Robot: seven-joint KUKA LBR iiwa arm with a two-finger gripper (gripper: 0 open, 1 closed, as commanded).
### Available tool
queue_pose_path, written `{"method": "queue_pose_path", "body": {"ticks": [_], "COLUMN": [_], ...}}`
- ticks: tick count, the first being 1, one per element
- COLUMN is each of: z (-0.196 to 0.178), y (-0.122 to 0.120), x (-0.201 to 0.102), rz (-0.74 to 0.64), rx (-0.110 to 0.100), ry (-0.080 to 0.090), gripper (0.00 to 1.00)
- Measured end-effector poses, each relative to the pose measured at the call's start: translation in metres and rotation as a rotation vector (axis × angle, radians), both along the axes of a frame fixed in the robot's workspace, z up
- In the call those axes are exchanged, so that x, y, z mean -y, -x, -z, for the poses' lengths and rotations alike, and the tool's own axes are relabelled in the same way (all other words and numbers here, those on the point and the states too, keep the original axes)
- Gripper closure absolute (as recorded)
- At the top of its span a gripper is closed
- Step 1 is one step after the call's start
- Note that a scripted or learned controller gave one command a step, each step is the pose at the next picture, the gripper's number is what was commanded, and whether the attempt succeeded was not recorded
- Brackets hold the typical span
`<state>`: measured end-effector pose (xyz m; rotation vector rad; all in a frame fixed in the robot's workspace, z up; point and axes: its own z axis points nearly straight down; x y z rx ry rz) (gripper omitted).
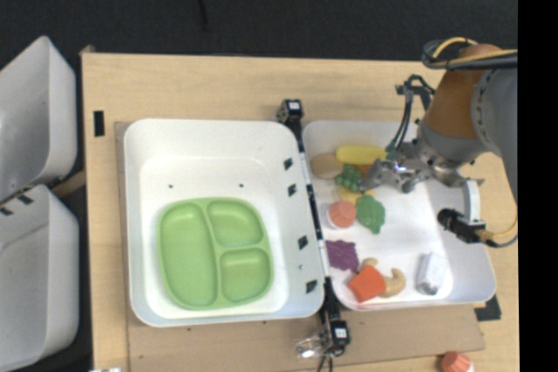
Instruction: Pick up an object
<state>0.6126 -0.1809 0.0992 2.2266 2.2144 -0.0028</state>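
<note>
- Left bin (pixel 148 152): holds a green three-compartment tray (pixel 214 252)
- Right bin (pixel 466 279): holds the loose objects
- Arm (pixel 475 104): reaches in from the right, over the right bin's upper part
- Gripper (pixel 384 172): low among the yellow piece (pixel 359 154), dark green piece (pixel 350 179) and green leafy piece (pixel 370 213); whether it is open, closed or gripping cannot be told
- Near edge: purple piece (pixel 342 254), orange block (pixel 367 282), grey cylinder (pixel 429 273)

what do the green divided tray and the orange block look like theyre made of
Green divided tray: probably moulded plastic, matte with a soft sheen, one uniform colour and rounded compartment walls. Orange block: likely plastic or foam, flat unshiny colour; too small to tell which.
</note>
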Motion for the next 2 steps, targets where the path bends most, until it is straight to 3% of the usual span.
{"method": "queue_pose_path", "body": {"ticks": [1,2], "z": [-0.013,-0.059], "y": [-0.001,0.005], "x": [0.001,0.005], "rz": [0.003,-0.001], "rx": [0.005,0.004], "ry": [0.0,-0.001], "gripper": [1.0,1.0]}}
